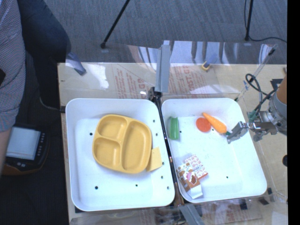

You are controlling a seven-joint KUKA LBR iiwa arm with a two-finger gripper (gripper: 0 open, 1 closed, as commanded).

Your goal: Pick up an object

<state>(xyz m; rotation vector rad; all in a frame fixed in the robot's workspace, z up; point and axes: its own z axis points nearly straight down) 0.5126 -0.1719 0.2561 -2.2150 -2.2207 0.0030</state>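
Surface (pixel 112 76): tan, w/ clear film and red print at the back; carries two shallow white bins side by side.

Left bin (pixel 79 111):
- Yellow tray (pixel 123 143), 3 compartments, lying flat, roughly centre.
- Yellow wedge (pixel 155 159), small, touching the tray's right lower edge, partly tucked under it.

Right bin (pixel 243 172):
- Green piece (pixel 174 128), elongated, upright along the left wall, far half.
- Red disc (pixel 203 124), flat, far half, approx. centre.
- Carrot (pixel 214 122), orange, lying at a slant, touching or overlapping the disc's right side; its lower right end points toward the pincer.
- Printed carton (pixel 191 175), red/white/brown, lying tilted in the near left corner area, well apart from the other items.

Arm: enters from the right over the right bin's right edge, cables trailing behind. Pincer (pixel 236 132) sits low just beside the carrot's lower right end, near the bin's right wall. Finger spread: cannot tell, grey parts too small and blurred. Nothing visibly gripped.

Misc.: person in checked shirt (pixel 9 55) at far left; handheld screen unit (pixel 23 146) below; tripod legs (pixel 117 18) on grey floor behind.
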